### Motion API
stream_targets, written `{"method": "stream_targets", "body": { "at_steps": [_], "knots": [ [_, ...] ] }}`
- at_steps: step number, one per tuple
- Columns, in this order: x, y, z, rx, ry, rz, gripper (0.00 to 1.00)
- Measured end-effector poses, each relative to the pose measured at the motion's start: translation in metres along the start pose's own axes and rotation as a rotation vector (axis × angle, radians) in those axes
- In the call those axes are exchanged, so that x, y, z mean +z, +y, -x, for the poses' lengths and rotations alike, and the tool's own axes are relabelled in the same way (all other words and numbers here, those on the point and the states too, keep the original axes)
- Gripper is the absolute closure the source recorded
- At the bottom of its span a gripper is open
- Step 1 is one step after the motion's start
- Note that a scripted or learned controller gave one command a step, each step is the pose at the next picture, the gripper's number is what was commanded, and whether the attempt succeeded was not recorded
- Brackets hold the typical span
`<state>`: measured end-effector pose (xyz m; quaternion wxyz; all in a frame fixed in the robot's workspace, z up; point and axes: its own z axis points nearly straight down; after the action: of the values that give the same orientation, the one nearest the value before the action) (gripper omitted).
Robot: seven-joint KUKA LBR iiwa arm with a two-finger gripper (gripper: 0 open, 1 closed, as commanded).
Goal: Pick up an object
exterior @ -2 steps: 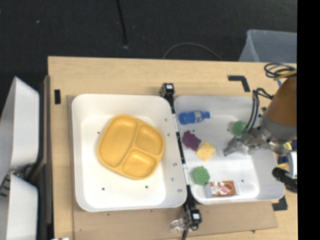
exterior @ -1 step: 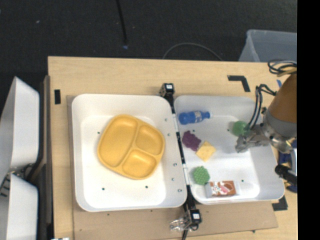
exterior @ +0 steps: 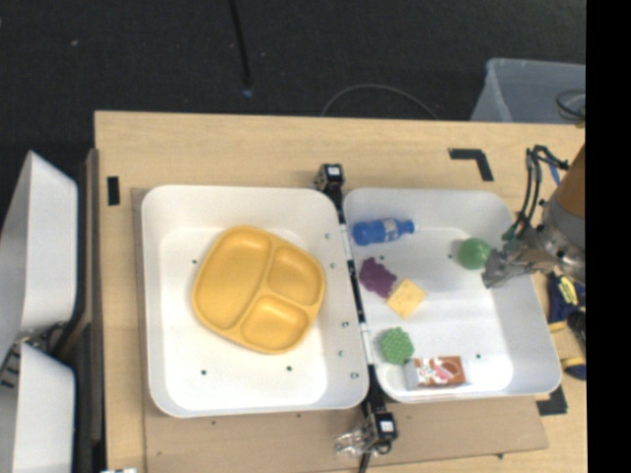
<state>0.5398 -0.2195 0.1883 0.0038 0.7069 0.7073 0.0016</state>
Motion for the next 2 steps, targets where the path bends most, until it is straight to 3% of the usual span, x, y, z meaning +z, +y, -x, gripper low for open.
{"method": "stream_targets", "body": {
  "at_steps": [1,2],
  "knots": [
    [-0.017,0.001,0.001,-0.002,0.001,-0.003,1.00],
    [-0.012,-0.004,-0.046,-0.005,0.002,-0.006,1.00]
  ]
}}
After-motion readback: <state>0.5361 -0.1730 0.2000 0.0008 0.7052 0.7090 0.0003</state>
